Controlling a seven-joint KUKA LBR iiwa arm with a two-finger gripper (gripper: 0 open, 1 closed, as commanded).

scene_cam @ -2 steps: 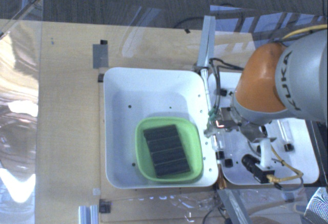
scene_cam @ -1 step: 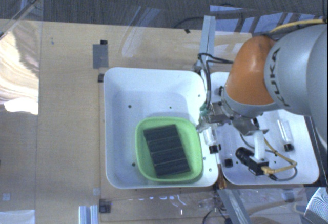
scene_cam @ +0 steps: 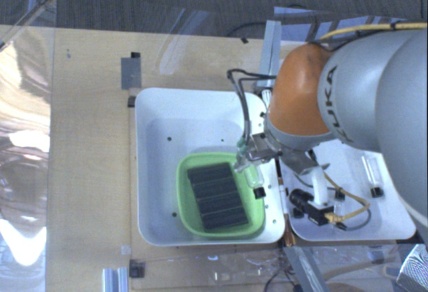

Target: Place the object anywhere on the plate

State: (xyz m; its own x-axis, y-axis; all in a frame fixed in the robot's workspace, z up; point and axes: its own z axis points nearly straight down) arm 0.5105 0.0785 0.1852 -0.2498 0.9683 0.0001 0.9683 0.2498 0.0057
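The bench (scene_cam: 87, 150) is bare wood at its left, with a bright glare at about 9 o'clock. A small grey bracket (scene_cam: 132, 71) is fixed just above the left bin (scene_cam: 180, 120), at that bin's 11 o'clock corner.

Inside the left bin, a green plate (scene_cam: 182, 192) sits low and to the right, toward 5 o'clock. It lies close to the bin's bottom and right walls. The upper and left parts of the bin floor are open white room.

The object (scene_cam: 215, 196), a dark ribbed slab, lies flat on the plate. Its long side runs from 11 to 5 o'clock. Green rim shows around it on every side, widest on the left.

The hand (scene_cam: 249, 161) is over the plate's rim at about 2 o'clock, just beside the slab's upper right corner. Nothing is seen held in it, and whether it is spread or closed cannot be told; its tip blurs into the green rim. Whether it touches the rim is also unclear.

The arm (scene_cam: 374, 93), with its orange band (scene_cam: 301, 93), covers the wall between the bins and much of the right bin (scene_cam: 391, 214). In the right bin, at about 3 o'clock, lies a small clear piece (scene_cam: 370, 169), too small to make out.
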